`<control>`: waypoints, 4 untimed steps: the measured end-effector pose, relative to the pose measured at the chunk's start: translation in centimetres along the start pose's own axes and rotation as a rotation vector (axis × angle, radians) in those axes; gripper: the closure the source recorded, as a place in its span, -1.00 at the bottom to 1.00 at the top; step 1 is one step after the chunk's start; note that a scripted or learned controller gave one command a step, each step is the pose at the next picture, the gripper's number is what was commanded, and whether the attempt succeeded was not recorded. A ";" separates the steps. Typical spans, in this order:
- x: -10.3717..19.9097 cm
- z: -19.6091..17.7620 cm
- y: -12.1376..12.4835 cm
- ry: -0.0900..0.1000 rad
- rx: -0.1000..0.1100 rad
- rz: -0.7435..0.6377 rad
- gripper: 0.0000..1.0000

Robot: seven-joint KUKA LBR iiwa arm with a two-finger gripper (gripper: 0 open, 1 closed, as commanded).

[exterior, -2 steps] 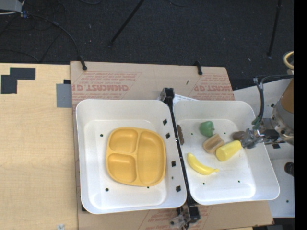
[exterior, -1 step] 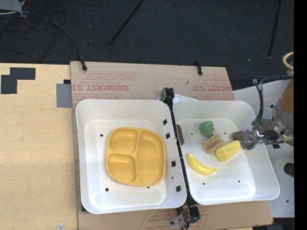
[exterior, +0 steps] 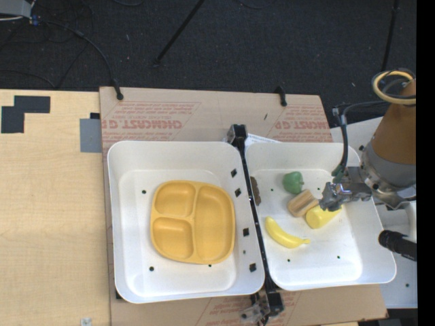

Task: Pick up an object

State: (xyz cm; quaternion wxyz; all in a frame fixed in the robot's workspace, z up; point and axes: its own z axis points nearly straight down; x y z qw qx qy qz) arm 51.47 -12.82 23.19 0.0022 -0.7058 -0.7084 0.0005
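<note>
Gripper (exterior: 331,199) sits over yellow block (exterior: 319,216), finger state unclear; centre on it, clear of brown block (exterior: 300,202).

Right bin (exterior: 353,263) holds four small items. Green rounded piece (exterior: 293,180) sits farthest back; tan block (exterior: 300,203) touches yellow chunk (exterior: 319,216). Yellow banana (exterior: 284,233) lies flat, nearest.

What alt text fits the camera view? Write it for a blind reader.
The gripper is low in the right bin, at a yellow block beside a tan block, a green toy and a banana. The left bin holds a yellow divided plate.
</note>
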 end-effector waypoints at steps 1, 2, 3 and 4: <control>6.2 0.0 0.5 0.000 0.000 -0.001 1.00; 10.5 -0.2 1.0 -0.001 0.000 0.000 1.00; 15.7 1.1 1.9 -0.002 0.001 -0.001 1.00; 20.2 1.8 2.4 -0.002 0.000 0.000 1.00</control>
